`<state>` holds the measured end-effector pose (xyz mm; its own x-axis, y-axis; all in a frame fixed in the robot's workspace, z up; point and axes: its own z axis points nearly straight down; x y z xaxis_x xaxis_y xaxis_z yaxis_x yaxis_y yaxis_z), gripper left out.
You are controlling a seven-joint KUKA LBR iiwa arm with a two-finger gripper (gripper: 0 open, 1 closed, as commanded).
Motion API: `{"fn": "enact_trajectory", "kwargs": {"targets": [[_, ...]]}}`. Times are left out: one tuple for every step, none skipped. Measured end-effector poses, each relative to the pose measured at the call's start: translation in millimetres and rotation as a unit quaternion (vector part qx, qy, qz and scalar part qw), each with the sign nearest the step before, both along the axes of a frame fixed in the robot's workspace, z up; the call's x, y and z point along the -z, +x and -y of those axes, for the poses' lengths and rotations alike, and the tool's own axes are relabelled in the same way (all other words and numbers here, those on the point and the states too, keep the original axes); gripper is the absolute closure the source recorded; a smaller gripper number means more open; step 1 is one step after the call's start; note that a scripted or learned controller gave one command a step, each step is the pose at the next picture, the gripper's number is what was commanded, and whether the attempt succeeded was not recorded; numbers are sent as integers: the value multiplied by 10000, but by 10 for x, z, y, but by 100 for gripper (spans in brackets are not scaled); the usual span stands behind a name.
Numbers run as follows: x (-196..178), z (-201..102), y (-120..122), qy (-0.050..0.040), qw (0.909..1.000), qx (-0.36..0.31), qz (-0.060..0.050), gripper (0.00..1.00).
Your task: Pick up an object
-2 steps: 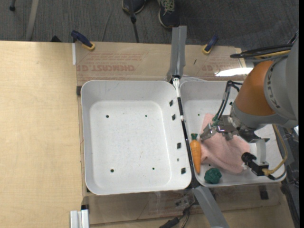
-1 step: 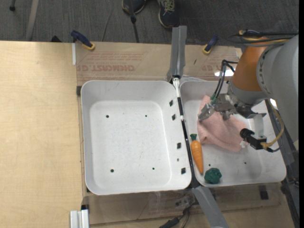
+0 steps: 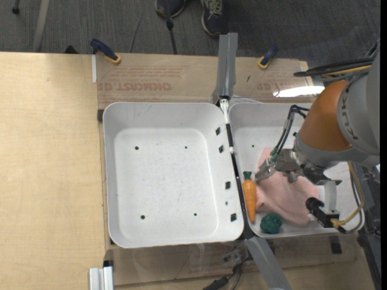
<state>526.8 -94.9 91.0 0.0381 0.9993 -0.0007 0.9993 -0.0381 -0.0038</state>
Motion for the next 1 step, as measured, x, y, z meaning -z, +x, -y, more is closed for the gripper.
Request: {"fn": "enact_trajectory", "kwargs": {"targets": [[-6, -24, -495, 1, 9989, -468, 14, 0]]}}
